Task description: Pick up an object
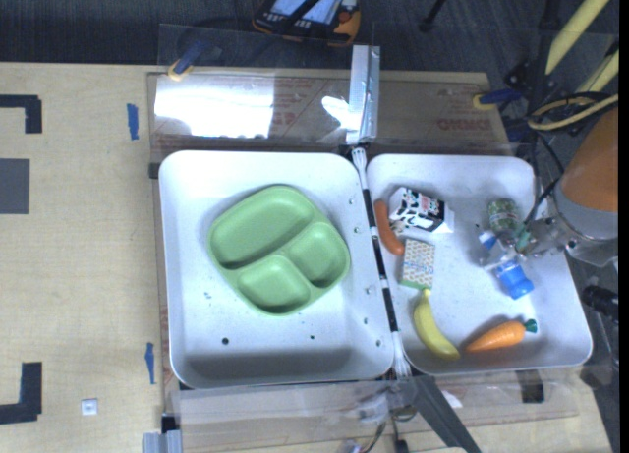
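Observation:
The right bin (565,343) holds several objects. A black-and-white carton (418,210) lies at its back left, with an orange sausage-shaped piece (386,228) beside the dividing wall. Below them lie a speckled pad (418,262), a yellow banana (430,327) and an orange carrot (496,336) near the front wall. A clear bottle (502,217) with a blue cap (514,280) lies at the right. My gripper (539,236) reaches in from the right edge and sits low, right next to the bottle's middle. The orange wrist band (598,168) shows above it.
The left bin (187,343) holds a green divided plate (280,248). A clear sheet and metal bracket (364,92) stand behind the bins. Cables and a handheld pendant (305,7) lie on the floor at the back.

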Tool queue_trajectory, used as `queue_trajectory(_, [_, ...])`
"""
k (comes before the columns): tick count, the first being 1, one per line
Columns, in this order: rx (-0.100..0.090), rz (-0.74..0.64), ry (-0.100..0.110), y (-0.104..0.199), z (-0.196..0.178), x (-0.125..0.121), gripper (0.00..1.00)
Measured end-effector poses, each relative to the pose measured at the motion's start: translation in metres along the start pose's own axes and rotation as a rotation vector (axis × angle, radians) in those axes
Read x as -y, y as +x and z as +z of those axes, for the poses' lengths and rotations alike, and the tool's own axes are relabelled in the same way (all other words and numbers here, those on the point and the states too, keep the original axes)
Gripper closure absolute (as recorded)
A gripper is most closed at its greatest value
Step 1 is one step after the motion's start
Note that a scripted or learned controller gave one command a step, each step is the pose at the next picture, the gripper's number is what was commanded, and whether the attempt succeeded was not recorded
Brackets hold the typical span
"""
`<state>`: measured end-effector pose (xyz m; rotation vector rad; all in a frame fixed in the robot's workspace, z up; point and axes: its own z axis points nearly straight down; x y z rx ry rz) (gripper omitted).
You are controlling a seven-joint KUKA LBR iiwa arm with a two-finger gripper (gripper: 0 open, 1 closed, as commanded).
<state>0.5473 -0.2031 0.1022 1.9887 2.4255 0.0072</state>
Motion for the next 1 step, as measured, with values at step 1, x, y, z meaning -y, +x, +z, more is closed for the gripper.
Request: queue_trajectory(1, [0.000,0.012,0.005,0.0814,-0.0731,-0.0174,1.00])
